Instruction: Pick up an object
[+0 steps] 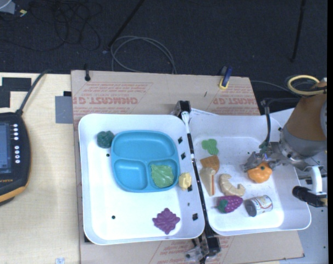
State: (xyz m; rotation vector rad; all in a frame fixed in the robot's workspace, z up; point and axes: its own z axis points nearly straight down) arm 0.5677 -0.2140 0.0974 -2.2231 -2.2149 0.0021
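Observation:
My gripper (pixel 257 161) is low in the right bin (pixel 298 216), at the upper edge of an orange fruit (pixel 260 174) and touching or nearly touching it. The fruit rests on the bin floor. Left of it lie a green piece (pixel 210 146), a brown wedge (pixel 210 163), a tan stick (pixel 212 181), a beige curved piece (pixel 231 186), purple grapes (pixel 229 204) and a small can (pixel 259 204) on its side.
The left bin (pixel 95 213) holds a blue divided plate (pixel 139 158) with a green leaf (pixel 162 175) in one compartment, a dark green lump (pixel 105 139), a yellow piece (pixel 185 180) and a purple leaf (pixel 166 220). A teach pendant (pixel 4 158) lies far left.

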